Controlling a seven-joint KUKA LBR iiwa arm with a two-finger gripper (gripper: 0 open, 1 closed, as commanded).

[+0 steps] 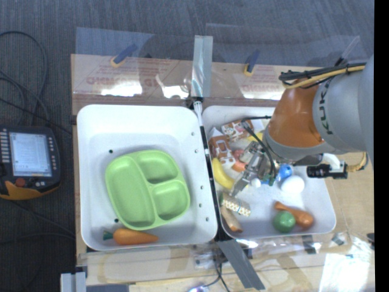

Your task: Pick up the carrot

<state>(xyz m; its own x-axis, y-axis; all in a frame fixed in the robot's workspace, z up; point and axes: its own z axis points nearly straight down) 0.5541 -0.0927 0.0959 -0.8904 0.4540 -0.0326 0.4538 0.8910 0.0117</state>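
The orange carrot (132,237) with a green stub lies in the left bin (91,139), along its front wall, just below the green divided plate (148,188). My gripper (244,176) is over the right bin (325,221), low above the clutter next to a yellow banana (220,174). It is well to the right of the carrot, across the wall between the bins. Nothing from the left bin is at the gripper. The grey and orange arm (304,123) covers the right bin's far right part.
The right bin holds snack packets (231,140), a white ball (293,185), a blue item (284,173), a green ball (283,222), a brown drumstick (299,215) and a patterned bar (236,208). A control pendant (27,160) lies left of the bench.
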